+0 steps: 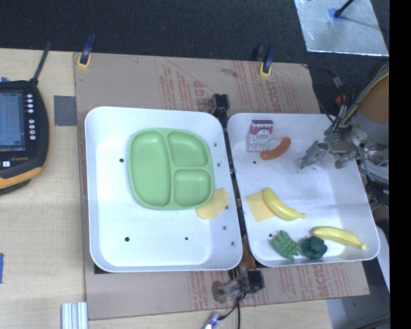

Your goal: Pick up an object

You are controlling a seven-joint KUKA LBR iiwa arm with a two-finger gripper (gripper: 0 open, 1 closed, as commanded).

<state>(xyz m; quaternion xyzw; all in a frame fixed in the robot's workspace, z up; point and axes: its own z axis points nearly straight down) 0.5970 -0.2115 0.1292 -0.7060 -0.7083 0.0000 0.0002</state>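
The right bin (342, 190) holds a small red and white carton (260, 136), a red sausage (275, 149), a yellow cheese slice (257, 208) with a banana (283, 205) lying on it, a second banana (338, 236), a dark green broccoli piece (314, 248) and a bumpy green piece (283, 245). My gripper (327, 159) hangs over the bin's upper right part, just right of the sausage. Its fingers are spread open, and nothing is between them.
The left bin (109, 225) holds a green divided plate (171, 168) and a pale yellow slice (214, 204) by its right wall. A tablet controller (14, 132) lies on the bench at far left. Clamps sit at the cardboard's top edge.
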